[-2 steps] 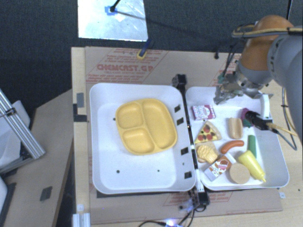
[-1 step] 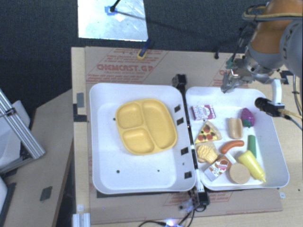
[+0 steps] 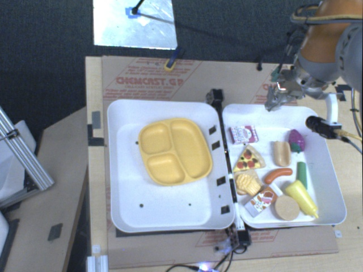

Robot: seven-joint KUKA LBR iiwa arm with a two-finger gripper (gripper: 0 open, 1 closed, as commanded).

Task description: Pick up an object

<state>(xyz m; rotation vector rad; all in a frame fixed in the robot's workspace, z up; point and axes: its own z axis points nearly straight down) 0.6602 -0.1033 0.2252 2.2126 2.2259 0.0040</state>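
Observation:
My gripper (image 3: pixel 274 103) hangs over the back edge of the right bin (image 3: pixel 334 205), and nothing is visible between its fingers. Toy foods lie in that bin: a pink packet (image 3: pixel 243 134), a pizza slice (image 3: pixel 249 160), a hot dog bun (image 3: pixel 281 152), a purple grape bunch (image 3: pixel 296 140), a red sausage (image 3: pixel 277 175), a green cucumber (image 3: pixel 302 174), a yellow corn-like piece (image 3: pixel 302 198), a waffle piece (image 3: pixel 247 182), a small red-and-white carton (image 3: pixel 260 202) and a tan round disc (image 3: pixel 286 208). All of them lie nearer the front than the gripper.
The left bin (image 3: pixel 122 208) holds a yellow divided plate (image 3: pixel 174 150). A black divider (image 3: pixel 224 157) runs between the two bins. A shiny square sheet (image 3: pixel 135 15) lies on the dark floor behind the bench.

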